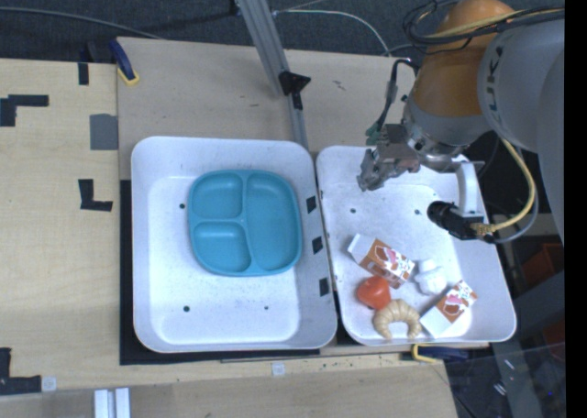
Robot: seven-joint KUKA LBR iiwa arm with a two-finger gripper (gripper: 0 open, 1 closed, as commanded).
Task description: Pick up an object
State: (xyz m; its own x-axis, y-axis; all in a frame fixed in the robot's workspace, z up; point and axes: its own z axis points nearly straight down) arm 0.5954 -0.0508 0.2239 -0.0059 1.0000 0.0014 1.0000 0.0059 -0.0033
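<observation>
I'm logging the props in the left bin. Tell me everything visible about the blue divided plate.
The blue divided plate is a rounded-square tray, light blue and plastic-looking, with three compartments: one large and two smaller. It lies flat and upright on the floor of the left bin, towards its far side. No object lies in its compartments.

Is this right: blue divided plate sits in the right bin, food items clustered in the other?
No, the sides are swapped. The camera view shows the blue divided plate in the left bin; the croissant, tomato and cartons sit in the right bin.
</observation>
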